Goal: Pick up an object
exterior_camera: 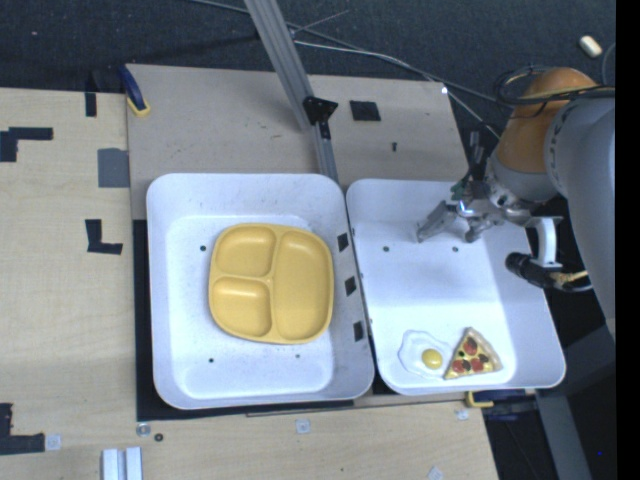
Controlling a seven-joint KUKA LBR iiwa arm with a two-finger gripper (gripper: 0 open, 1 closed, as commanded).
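In the right bin [450, 288], a pizza slice [472, 354] with red and green toppings lies near the front edge. A fried egg [422, 354] sits just left of it, touching or nearly touching. My gripper [450, 230] hangs over the back part of the same bin, well behind both toys. Its two fingers are spread apart, with nothing between them.
The left bin [180, 288] holds a yellow divided plate [271, 282] in its middle. A slanted metal post [290, 68] rises behind the bins. The grey arm with its orange band [540, 118] comes in from the right over the right bin's far corner.
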